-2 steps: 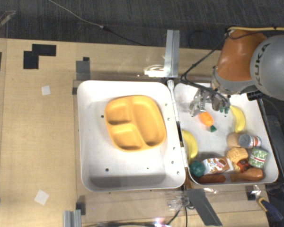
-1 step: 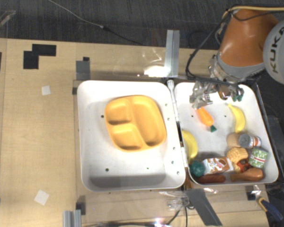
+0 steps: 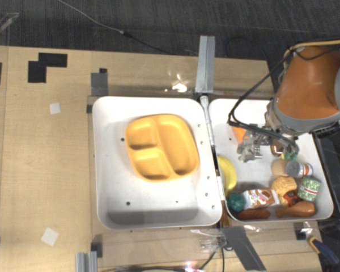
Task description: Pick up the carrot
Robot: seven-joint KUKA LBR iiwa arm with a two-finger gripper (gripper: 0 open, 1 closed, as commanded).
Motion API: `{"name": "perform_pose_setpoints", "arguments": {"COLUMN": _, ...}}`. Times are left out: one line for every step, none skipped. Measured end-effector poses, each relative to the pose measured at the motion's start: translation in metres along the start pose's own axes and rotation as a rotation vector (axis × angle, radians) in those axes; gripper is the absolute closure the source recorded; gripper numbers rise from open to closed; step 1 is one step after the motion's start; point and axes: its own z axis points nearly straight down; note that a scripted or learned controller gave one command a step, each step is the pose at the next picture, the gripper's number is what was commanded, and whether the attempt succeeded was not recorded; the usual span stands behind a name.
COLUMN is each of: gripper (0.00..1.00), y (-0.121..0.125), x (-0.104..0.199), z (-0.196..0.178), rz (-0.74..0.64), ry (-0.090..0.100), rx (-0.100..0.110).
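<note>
Worktop (image 3: 39, 169) is carrying two bins: a yellow tray (image 3: 160, 146) is sitting in the left, while the carrot (image 3: 238, 134) is lying ungrasped in the right, just beside the claw (image 3: 250, 149), whose state I cannot tell.

I see the gripper (image 3: 250, 148) low in the right bin (image 3: 246, 107), near its middle. Carrot (image 3: 238, 134) sits just left of it & slightly behind, close beside. Lemon (image 3: 227, 172) is front-left of the tool, against the divider. Cans (image 3: 304, 178) lie front-right; bottle (image 3: 258, 197) & sausages (image 3: 275, 211) are farther in front, along the near wall. Divided tray (image 3: 160, 146) rests in the left bin (image 3: 113, 163), well left of the gripper.
</note>
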Motion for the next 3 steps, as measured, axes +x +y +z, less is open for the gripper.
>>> {"name": "perform_pose_setpoints", "arguments": {"gripper": 1.0, "y": -0.04, "x": -0.077, "z": -0.015, "rz": 0.293, "ry": -0.004, "rx": 0.0}}
{"name": "perform_pose_setpoints", "arguments": {"gripper": 0.0, "y": -0.039, "x": -0.077, "z": -0.015, "rz": 0.292, "ry": -0.004, "rx": 0.0}}
{"name": "perform_pose_setpoints", "arguments": {"gripper": 0.0, "y": -0.033, "x": -0.086, "z": 0.103, "rz": 0.462, "ry": -0.008, "rx": -0.001}}
